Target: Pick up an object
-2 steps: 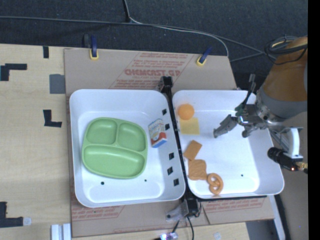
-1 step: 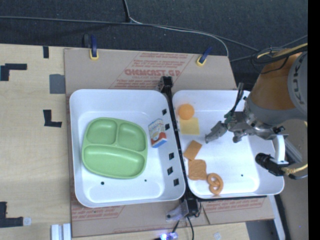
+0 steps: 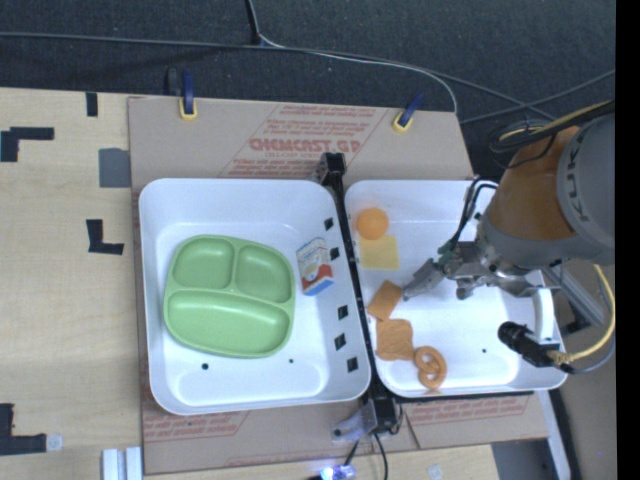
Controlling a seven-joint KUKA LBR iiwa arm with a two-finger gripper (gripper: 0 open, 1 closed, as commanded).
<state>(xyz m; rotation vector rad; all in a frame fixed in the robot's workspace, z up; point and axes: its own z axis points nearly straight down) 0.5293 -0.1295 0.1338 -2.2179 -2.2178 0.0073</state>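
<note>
Sitting in the left bin point(image 3: 170, 368), a green divided plate point(image 3: 230, 295) takes up most of the floor, with a small printed carton point(image 3: 315, 266) leaning near the divider point(image 3: 345, 278), likely left as clutter. Across it, the right bin point(image 3: 500, 353) holds the food pieces bunched on its left side: an orange ball point(image 3: 372, 222), a yellow slab point(image 3: 379, 253), a tan wedge point(image 3: 385, 299), a waffle-like square point(image 3: 394, 340) and a pretzel point(image 3: 431, 365). Just beside the tan wedge, the gripper point(image 3: 425, 278) hangs low and tilted toward it, probably lining up on it; whether it is parted or closed I cannot tell.
</note>
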